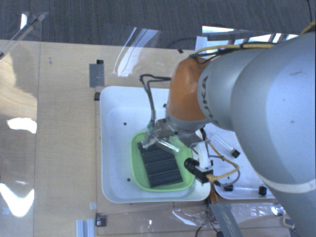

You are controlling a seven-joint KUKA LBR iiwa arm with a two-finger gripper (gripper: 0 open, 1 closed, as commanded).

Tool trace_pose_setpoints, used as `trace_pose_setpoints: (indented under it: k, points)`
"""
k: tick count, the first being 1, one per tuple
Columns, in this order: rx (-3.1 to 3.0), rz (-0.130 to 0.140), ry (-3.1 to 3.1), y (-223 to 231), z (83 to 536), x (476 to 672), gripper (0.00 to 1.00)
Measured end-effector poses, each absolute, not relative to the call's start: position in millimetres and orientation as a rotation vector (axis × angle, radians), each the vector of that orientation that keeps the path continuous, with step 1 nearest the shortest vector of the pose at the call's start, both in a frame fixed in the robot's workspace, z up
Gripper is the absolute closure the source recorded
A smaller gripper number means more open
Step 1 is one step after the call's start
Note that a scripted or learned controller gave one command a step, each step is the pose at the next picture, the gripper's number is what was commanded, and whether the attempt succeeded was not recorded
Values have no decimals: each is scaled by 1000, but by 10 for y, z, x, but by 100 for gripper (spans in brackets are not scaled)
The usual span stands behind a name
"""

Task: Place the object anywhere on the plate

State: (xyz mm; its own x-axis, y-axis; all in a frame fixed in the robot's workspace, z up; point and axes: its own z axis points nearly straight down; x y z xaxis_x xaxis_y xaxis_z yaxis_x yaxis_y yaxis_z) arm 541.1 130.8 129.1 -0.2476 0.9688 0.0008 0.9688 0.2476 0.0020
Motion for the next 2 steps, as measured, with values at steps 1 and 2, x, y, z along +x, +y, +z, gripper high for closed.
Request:
trace_pose_setpoints:
  k: [1,2]
  points:
    - [1974,5,2441,1133,1256,6143,0]
    - [1965,12,2443,1145,1367,6158,100]
